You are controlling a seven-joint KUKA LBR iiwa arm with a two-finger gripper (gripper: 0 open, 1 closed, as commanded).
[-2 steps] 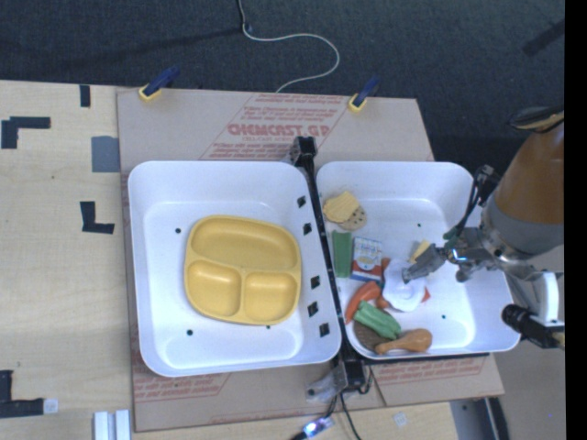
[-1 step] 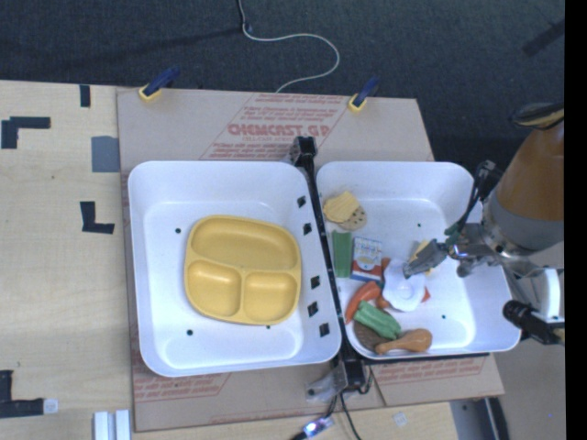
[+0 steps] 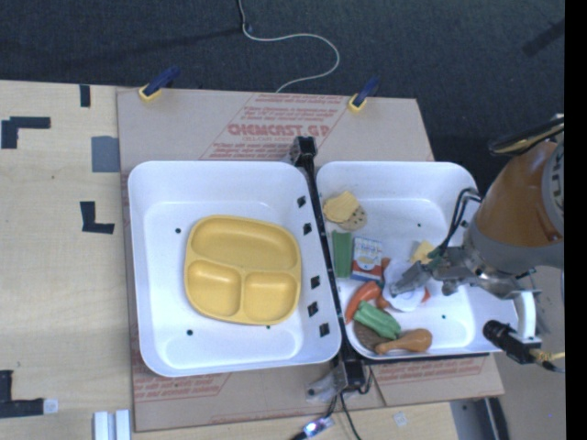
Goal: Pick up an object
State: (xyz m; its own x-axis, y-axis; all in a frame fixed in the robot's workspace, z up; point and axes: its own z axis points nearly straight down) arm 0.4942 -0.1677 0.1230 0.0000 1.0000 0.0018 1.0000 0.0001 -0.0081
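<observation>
My gripper (image 3: pixel 406 285) is low inside the right bin (image 3: pixel 459 180), reaching in from the right. It hovers just right of a small white carton (image 3: pixel 368 257) and above a red-orange toy pepper (image 3: pixel 365 294). A yellow piece (image 3: pixel 422 250) lies just behind it. In front of it lie a green toy vegetable (image 3: pixel 377 320) and a brown drumstick (image 3: pixel 404 342). A tan cookie-like piece (image 3: pixel 342 208) and a green block (image 3: pixel 342 253) sit by the bin's left wall.
The left bin (image 3: pixel 151 246) holds a yellow divided plate (image 3: pixel 243 269). A black divider (image 3: pixel 316 236) runs between the bins. The arm's orange band (image 3: pixel 518 209) looms over the right bin's right side. A white cable (image 3: pixel 293 44) lies behind the bins.
</observation>
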